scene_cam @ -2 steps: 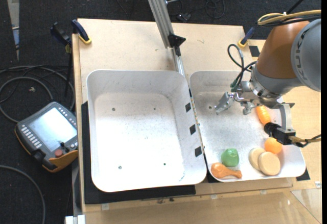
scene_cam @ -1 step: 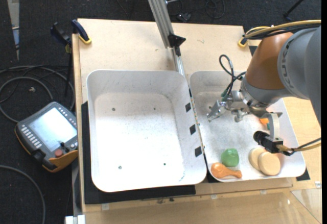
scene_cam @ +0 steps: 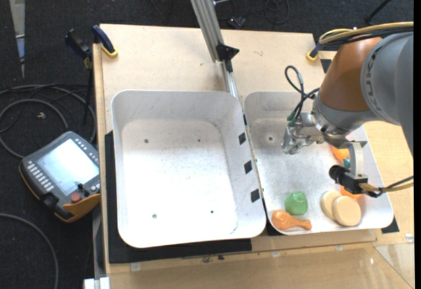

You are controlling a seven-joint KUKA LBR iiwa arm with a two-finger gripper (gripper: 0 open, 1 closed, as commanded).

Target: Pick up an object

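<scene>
grey arm [scene_cam: 385, 80] with its orange band [scene_cam: 345, 74] reaches in from the right over the right bin [scene_cam: 266, 106]; the gripper [scene_cam: 294, 141] hangs above the bin's far-middle floor, metal end pointing down and left; cannot tell from this angle whether it is released or clenched, and nothing is seen in it; objects sit along the near side of the right bin, well apart from the gripper: a green round object [scene_cam: 297, 202] near the middle of the near edge; an orange pear-shaped piece [scene_cam: 289, 220] just near of it, lying on its side against the near wall; a tan round object [scene_cam: 342, 209] to the right, in the near right corner; a small orange piece [scene_cam: 340, 153] further back by the right wall, partly hidden by the arm's black fitting [scene_cam: 348, 179]; left bin [scene_cam: 131, 106] sits beside the right one, walls touching at the middle; a handheld pendant [scene_cam: 60, 174] with a screen lies on the dark floor left of the bench; a slanted metal pole [scene_cam: 204, 4] crosses the far side of the bench [scene_cam: 164, 57].
</scene>
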